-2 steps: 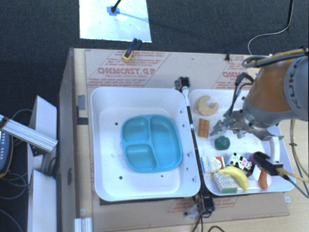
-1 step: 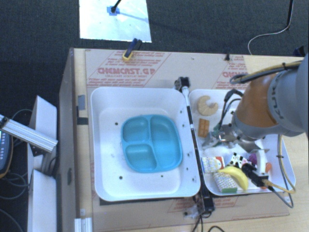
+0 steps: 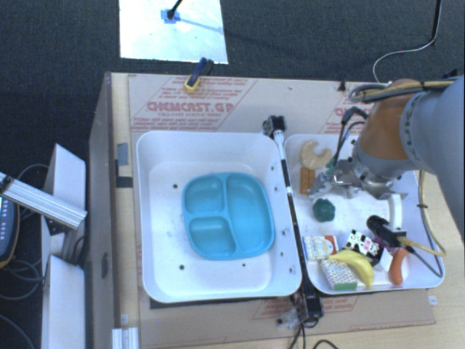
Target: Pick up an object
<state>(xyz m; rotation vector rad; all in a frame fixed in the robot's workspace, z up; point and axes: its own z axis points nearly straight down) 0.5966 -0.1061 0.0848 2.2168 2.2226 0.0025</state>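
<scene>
Hand (image 3: 333,183): low over the right bin (image 3: 427,288), towards that bin's far left part, on the grey arm (image 3: 430,133) reaching in from the right; whether it is spread or pressed together cannot be told; nothing is seen pinched in it
Brown block (image 3: 308,181): just beside the hand on the view's left, close to the bin's left wall; whether the two touch cannot be told
Wooden crescent (image 3: 314,153): beyond the hand and a little to the left, in the bin's far left corner
Green lump (image 3: 324,209): just on the camera's side of the hand, lying free on the bin floor
Small packet (image 3: 319,246): further towards the camera than the green lump, well apart from the hand
Banana (image 3: 356,262): at the bin's near edge, well apart from the hand; touching a pale speckled box (image 3: 337,274)
Black-and-white toy (image 3: 361,243): between the hand and the banana, just beside the banana
Orange sausage (image 3: 396,266): right of the banana, well apart from the hand
Left bin (image 3: 156,151): well to the left of the hand; holds a blue divided plate (image 3: 227,214)
Worktop (image 3: 218,100): pale board with red print under both bins
</scene>
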